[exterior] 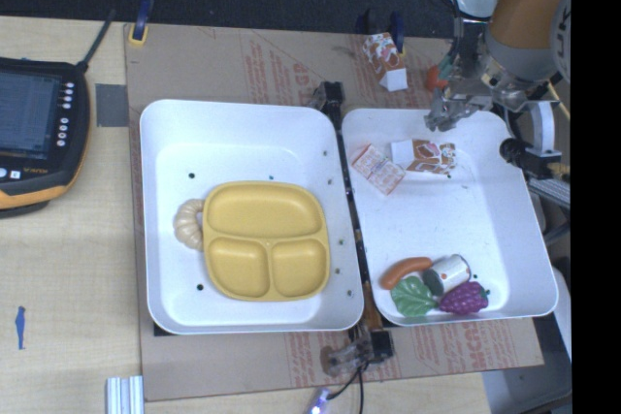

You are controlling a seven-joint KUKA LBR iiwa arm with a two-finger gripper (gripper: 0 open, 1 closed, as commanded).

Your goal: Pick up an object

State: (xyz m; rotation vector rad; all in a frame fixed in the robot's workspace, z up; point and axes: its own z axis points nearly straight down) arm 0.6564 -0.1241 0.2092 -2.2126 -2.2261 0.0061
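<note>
The right bin (505, 218) holds a small brown-and-white packet (424, 154) and a pink checked packet (376, 168) near its back edge. At its front lie an orange sausage (404, 270), a green leafy toy (413, 297), a silver can (448, 271) and purple grapes (464, 300). My gripper (442, 116) hangs over the bin's back edge, just above and right of the brown-and-white packet, with nothing seen in it.
The left bin (165, 208) carries a yellow divided tray (264, 239) with a beige shell-like toy (188, 223) at its left side. A small carton (384, 56) stands behind the right bin. A tablet (34, 126) lies at far left.
</note>
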